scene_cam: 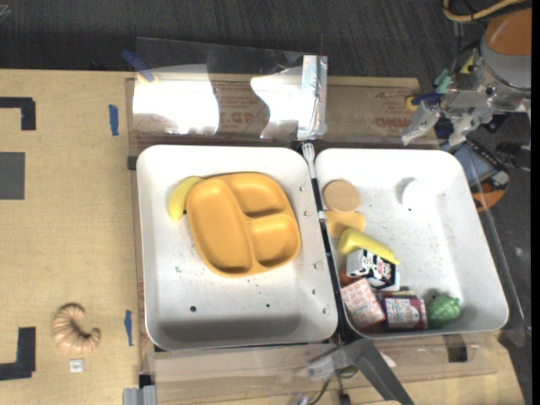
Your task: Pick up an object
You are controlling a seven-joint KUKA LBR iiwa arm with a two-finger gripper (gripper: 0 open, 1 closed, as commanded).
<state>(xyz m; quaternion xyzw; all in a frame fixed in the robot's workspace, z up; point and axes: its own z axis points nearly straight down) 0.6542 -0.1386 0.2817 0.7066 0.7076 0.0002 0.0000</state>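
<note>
Gripper (432, 118) parked beyond far corner of right bin (439, 234), probably to leave its objects unobstructed; jaw state impossible to tell.

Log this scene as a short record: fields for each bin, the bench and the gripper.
left bin: orange divided tray, lying over a yellow banana
right bin: tan disc, second banana, red packets, green ball, all along its left and near sides
bench: croissant, left of the bins
gripper: above the right bin's far right corner, nothing seen in it
</note>
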